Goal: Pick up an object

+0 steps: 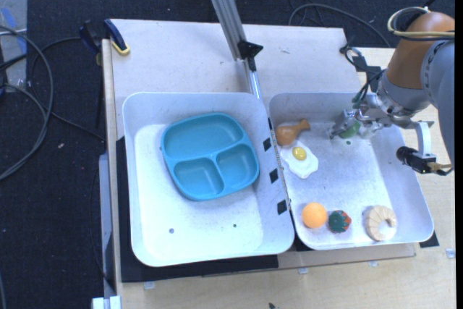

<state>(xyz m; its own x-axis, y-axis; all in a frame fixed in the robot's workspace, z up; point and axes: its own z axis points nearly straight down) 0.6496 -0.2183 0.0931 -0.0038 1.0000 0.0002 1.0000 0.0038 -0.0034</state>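
My gripper (346,131) hangs low over the far part of the right bin (394,181), reaching in from the right. A small green thing (352,129) shows right at its tip; whether it is held is unclear. In the same bin, a brown drumstick (291,131) lies to the gripper's left, with a fried egg (300,159) just in front of it. Along the near wall sit an orange ball (314,216), a red and green piece (339,221) and a pale curled shrimp (380,221).
The left bin (148,228) holds a blue three-compartment plate (210,155). A slanted metal pole (226,7) comes down to the divide between the bins at the back. Cables lie on the dark floor around the bench.
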